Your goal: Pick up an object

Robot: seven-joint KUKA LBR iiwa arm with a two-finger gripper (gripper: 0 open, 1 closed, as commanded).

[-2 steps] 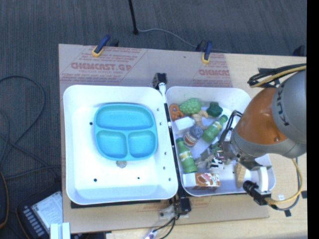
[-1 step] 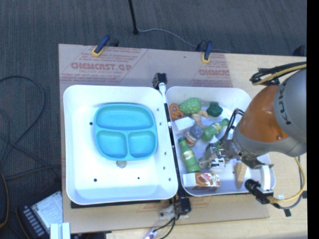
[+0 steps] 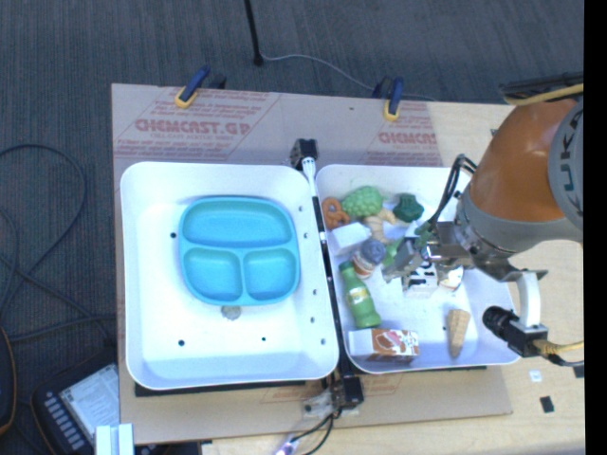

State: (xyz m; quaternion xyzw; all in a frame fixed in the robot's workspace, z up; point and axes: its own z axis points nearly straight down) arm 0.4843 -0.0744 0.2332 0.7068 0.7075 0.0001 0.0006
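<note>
Looks like the reach-and-descend step: the gripper (image 3: 410,265) hangs low over the right bin (image 3: 493,354), just beside the small grey-blue toy (image 3: 371,251) and above the green bottle (image 3: 358,297). Can't tell how wide the jaws are, or whether they've got anything. Next it needs a clean close on one item.

Robotics lab, clamped board (image 3: 237,121), white bins (image 3: 152,349)

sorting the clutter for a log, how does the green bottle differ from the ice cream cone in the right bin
The green plastic bottle is green and stubby; the tan ice cream cone is pale tan and tapers to a point. The bottle lies along the right white bin's left wall; the cone lies nearer its right side. Both lie flat.
</note>
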